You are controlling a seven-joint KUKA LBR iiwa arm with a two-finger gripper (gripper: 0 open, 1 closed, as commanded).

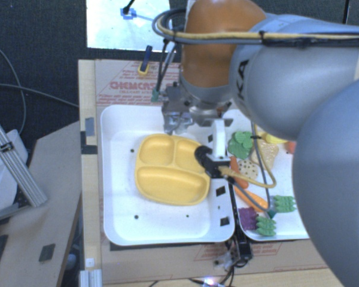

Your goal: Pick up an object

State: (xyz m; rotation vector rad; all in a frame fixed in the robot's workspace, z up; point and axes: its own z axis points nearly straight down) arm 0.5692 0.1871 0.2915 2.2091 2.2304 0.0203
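Camera view: arm (275,70) reaches in from the right, gripper (178,121) low over the left bin (116,220), above the yellow tray's (170,169) far edge; grip unreadable.

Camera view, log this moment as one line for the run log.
arm: over bins' far side | gripper: above left bin, fingers unclear | yellow divided plate: in left bin, not held | toy food: right bin
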